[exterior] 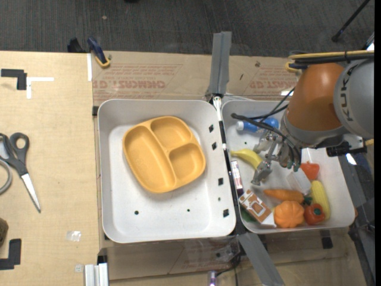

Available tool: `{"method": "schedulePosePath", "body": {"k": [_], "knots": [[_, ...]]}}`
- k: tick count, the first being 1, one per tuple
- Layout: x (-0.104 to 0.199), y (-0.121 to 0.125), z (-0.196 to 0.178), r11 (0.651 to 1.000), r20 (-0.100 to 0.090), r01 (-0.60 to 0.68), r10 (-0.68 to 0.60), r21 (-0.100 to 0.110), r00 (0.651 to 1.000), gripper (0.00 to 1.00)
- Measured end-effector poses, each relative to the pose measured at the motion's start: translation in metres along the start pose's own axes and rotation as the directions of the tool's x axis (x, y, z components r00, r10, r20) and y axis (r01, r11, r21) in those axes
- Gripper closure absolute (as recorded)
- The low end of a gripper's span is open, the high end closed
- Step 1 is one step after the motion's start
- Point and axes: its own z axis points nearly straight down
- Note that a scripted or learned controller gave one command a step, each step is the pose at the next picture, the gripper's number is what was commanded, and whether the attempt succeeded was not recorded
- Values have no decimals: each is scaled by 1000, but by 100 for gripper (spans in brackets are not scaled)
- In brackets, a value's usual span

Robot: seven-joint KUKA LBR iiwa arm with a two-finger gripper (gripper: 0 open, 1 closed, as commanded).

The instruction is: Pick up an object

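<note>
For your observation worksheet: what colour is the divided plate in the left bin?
Yellow-orange all over, plain; the divided plate shows best in the camera view.

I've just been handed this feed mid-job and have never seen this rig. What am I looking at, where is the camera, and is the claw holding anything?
One fixed camera looks down at a slant on a bench with two shallow white bins. The grey arm with an orange band reaches in from the right; its claw hangs over the right bin. That bin holds toy food: a banana, a carrot, a small pumpkin, a tomato, a corn cob, plus a small printed box. The left bin holds an orange divided plate. Scissors lie on the bench at left. Nothing shows between the claw's fingers.
</note>
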Motion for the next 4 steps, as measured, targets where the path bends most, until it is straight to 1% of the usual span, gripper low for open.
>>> {"method": "schedulePosePath", "body": {"k": [1, 2, 3, 4], "knots": [[-14, -10, -1, 1000, 4, 1, -1, 0, 1000, 0], [2, -1, 0, 991, 0, -135, 135, 0, 991, 0], [1, 0, -10, 991, 4, -133, 133, 1, 991, 100], [-27, 60, -100, 970, 2, -241, 241, 0, 970, 100]]}}
